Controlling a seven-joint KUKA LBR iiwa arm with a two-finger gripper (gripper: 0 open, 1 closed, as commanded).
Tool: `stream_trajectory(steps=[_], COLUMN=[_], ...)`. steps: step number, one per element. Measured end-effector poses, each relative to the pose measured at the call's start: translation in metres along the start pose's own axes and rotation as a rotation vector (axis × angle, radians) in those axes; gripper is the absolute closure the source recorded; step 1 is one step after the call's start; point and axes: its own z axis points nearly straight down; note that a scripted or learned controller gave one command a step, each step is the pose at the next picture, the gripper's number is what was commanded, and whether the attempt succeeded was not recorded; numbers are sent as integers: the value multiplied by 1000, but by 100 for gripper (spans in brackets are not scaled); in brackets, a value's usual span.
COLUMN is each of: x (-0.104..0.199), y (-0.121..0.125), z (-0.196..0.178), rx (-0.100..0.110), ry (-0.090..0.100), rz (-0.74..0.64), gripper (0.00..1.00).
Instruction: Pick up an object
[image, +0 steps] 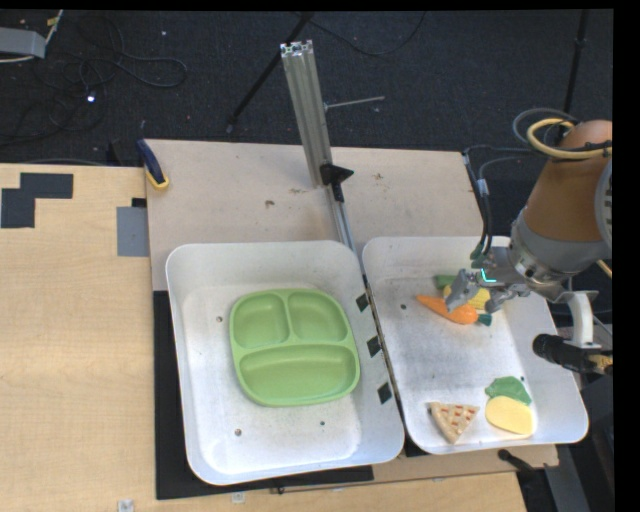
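Observation:
An orange toy carrot (448, 309) with a green end lies in the upper part of the right bin (420, 400). My gripper (468, 291) hangs right over it, its fingers down at the carrot's right end beside a small yellow piece (482, 297). A pizza-slice toy (451, 420) and a yellow fruit with green leaves (510, 410) lie near the bin's front edge. The arm comes in from the right, its orange band (565, 195) above the wrist.
A green divided plate (294, 346) sits in the left bin (200, 300). A metal post (310, 110) rises behind the bins. Black clips (372, 345) line the seam between the bins. A wooden surface lies to the left.

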Motion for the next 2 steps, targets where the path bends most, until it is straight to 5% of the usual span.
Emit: stream_trajectory(steps=[1, 2], x=[0, 4], y=[1, -1], z=[-2, 42], rx=[-4, 1], ry=[-1, 0], rz=[0, 0], gripper=[0, 0])
